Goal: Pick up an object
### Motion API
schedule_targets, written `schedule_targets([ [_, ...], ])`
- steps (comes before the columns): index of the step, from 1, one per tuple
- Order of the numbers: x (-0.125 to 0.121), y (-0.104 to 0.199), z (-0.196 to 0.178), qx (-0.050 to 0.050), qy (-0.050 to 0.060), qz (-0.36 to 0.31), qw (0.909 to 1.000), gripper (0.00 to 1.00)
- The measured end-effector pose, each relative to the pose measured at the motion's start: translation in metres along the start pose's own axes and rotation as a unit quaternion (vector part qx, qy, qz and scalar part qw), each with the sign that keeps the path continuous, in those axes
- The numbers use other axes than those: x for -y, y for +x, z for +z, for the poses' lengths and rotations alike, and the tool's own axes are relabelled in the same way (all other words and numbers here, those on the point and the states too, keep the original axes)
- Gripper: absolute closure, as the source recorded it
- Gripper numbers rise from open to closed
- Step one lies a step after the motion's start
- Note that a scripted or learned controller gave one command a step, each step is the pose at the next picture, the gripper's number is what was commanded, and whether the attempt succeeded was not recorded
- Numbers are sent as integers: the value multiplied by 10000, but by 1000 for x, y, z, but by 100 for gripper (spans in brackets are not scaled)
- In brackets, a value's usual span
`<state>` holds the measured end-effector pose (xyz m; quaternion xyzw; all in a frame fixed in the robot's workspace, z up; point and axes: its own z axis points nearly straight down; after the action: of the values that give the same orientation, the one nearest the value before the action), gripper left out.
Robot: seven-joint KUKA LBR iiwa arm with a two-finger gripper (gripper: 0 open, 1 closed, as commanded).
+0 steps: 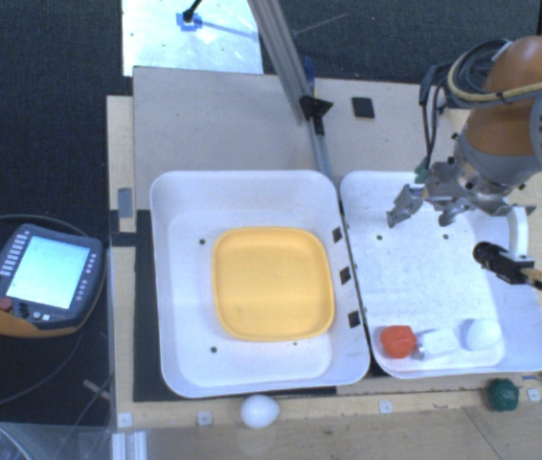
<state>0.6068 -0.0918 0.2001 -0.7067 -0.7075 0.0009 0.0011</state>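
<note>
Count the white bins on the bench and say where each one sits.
2. The left bin holds a yellow plate. The right bin, touching it, has an orange object and white objects near its front edge. None looks hidden.

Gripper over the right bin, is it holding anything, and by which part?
Nothing is held: the gripper hangs open above the right bin.

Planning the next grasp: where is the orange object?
The orange object lies in the right bin, at its near left corner, beside a white piece.
</note>
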Motion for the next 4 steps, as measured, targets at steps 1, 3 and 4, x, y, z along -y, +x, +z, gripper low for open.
schedule_targets([
  [1, 0, 10, 50, 0, 1, 1, 10000, 0],
  [3, -5, 4, 82, 3, -26, 5, 10000, 100],
  [4, -4, 9, 20, 3, -44, 1, 10000, 100],
])
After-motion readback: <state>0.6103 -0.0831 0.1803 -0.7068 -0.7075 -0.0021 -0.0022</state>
